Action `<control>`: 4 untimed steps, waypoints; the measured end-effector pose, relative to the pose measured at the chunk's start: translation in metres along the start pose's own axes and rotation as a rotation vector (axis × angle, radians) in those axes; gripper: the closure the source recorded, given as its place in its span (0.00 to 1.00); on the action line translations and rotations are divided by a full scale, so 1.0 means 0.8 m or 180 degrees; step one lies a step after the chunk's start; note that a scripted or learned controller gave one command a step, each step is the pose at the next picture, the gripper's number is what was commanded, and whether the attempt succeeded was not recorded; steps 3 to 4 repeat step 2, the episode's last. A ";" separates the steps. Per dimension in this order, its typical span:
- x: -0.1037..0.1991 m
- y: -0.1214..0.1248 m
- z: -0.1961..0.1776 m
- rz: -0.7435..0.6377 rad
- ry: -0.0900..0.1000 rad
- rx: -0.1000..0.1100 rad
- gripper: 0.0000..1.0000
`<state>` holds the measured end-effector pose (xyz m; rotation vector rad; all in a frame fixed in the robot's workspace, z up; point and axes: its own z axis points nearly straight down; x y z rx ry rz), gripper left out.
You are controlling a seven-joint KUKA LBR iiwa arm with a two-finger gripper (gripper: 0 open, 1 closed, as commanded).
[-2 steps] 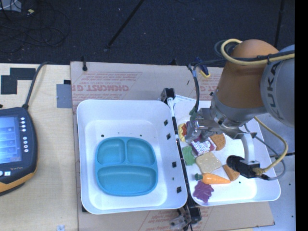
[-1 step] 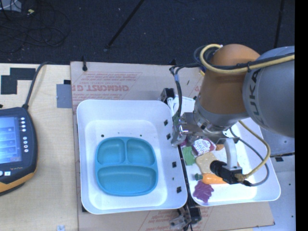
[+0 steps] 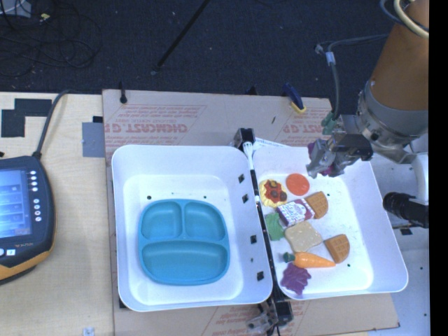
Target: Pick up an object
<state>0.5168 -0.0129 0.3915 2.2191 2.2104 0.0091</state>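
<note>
Wooden surface carries both bins. Toy food clustered in right bin, so I see gripper hovering at its 12 o'clock over red disc; grip state unclear.

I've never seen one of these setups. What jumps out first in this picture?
The blue divided plate stands out, alone in the left white bin. Beside it, the right bin holds a cluster of toy foods, among them an orange carrot and a red disc. The gripper hangs over that bin's far edge.
</note>
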 end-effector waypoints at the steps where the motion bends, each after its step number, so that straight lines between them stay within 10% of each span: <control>1: -0.006 0.008 0.151 -0.0009 0.0007 0.0085 1.00; 4: -0.012 0.006 0.191 -0.0010 0.0009 0.0063 1.00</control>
